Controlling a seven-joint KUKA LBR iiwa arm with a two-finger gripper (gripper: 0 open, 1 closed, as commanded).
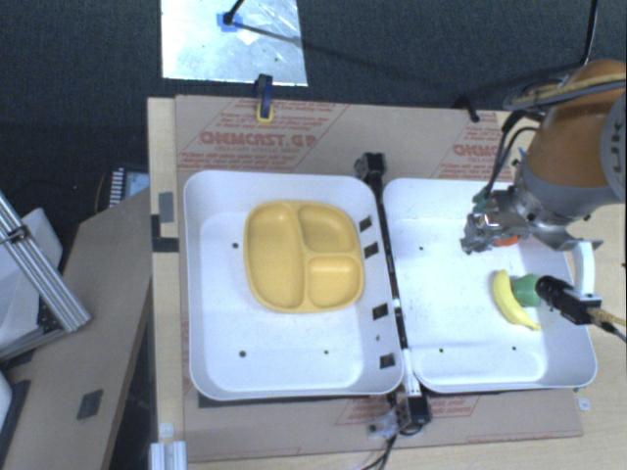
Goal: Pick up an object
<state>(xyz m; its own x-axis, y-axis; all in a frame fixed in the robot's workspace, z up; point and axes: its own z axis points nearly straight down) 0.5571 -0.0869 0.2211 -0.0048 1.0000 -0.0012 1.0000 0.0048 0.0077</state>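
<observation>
**Jaws over the right bin, banana lying apart from them**

The grey arm [578,155] with its orange band reaches in from the right, and its metal end hangs over the upper part of the right bin [441,360]. From this high slanted view I cannot tell whether the jaws are wide or narrow. Nothing can be seen between them.

The things to pick lie in the same bin, toward its right wall and lower in the picture than the jaws. They are a yellow banana [511,302] and a small green object [527,288] that touches the banana on its right side. Part of the green object is hidden, so I cannot tell its shape. The white floor between the jaws and the banana is bare.

In the left bin [211,360] lies a yellow plate with three compartments [302,256], near the middle — well apart from the arm. Black clips [370,225] sit along the seam where the two bins meet.

Both bins rest on a brown cardboard sheet with red print [294,133] on the counter. A yellow clamp [265,104] holds its far edge, and behind that lies a shiny silver sheet [233,27]. A black cable [592,13] runs down toward the arm.
</observation>
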